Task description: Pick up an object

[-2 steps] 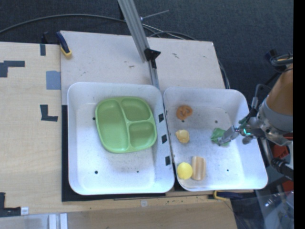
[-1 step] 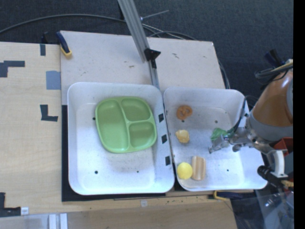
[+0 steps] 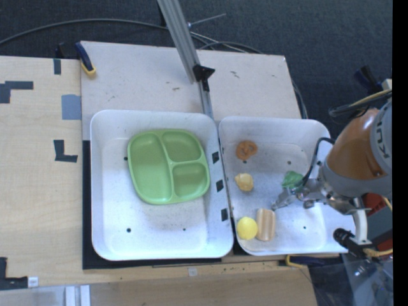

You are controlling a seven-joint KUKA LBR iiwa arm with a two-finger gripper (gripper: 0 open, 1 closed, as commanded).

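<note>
In the right bin (image 3: 299,127) lie several small objects. A brown lump (image 3: 247,149) sits near the back left, with a small yellow piece (image 3: 244,182) just in front of it. At the front left a yellow ball (image 3: 246,228) rests against a tan cylinder (image 3: 265,224). A green item (image 3: 292,179) lies toward the right side. My gripper (image 3: 285,201) hangs low over the bin floor, just in front of the green item and to the right of the tan cylinder. Nothing shows in its grasp.
The left bin (image 3: 102,190) holds a green divided plate (image 3: 169,166). The grey arm with its orange band (image 3: 357,153) covers the right bin's right edge. A metal pole (image 3: 182,34) slants over the bench at the back.
</note>
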